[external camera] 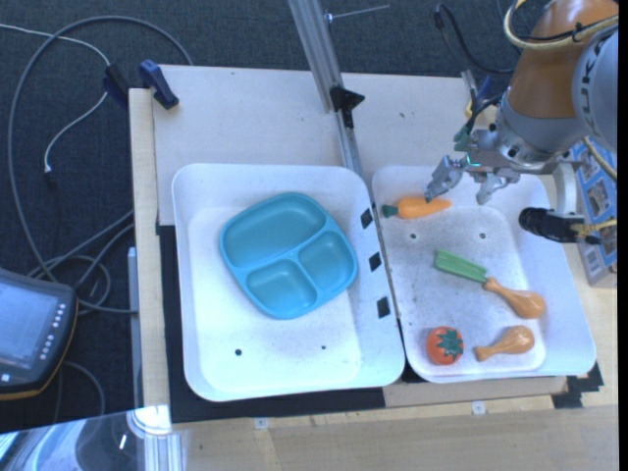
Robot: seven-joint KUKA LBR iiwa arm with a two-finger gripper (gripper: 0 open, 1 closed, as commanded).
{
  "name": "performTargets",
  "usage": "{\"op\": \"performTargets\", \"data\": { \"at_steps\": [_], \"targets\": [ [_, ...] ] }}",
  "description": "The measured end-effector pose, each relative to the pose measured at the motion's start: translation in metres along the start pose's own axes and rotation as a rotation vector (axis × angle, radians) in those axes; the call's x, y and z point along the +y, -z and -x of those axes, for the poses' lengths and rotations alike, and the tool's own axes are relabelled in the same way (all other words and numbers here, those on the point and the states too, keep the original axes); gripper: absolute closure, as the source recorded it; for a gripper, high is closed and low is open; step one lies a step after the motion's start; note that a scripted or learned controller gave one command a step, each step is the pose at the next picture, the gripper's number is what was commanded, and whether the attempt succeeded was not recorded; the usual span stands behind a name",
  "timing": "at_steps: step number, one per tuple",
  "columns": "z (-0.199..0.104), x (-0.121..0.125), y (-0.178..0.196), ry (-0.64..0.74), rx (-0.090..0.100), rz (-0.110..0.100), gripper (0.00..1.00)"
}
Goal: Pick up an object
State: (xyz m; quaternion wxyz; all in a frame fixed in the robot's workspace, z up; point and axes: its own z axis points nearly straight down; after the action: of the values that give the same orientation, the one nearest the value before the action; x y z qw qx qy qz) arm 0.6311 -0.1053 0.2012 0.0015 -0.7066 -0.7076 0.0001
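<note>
While my gripper [463, 183] hangs open over the right bin [559, 292], its 2 fingers grip nothing. One finger is just beside the carrot [420, 207].

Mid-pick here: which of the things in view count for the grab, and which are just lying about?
For the job:
- gripper, above the right bin's far end
- carrot, just under it
- green-handled tool
- tomato
- drumstick

Lying about:
- blue divided plate in the left bin
- blue clamp
- cables
- screen
</note>
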Motion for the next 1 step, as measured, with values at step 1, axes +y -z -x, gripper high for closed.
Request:
{"op": "performTargets", "data": {
  "at_steps": [1],
  "targets": [
    [0.0000,0.0000,0.0000,0.000,0.000,0.000,0.00]
  ]
}}
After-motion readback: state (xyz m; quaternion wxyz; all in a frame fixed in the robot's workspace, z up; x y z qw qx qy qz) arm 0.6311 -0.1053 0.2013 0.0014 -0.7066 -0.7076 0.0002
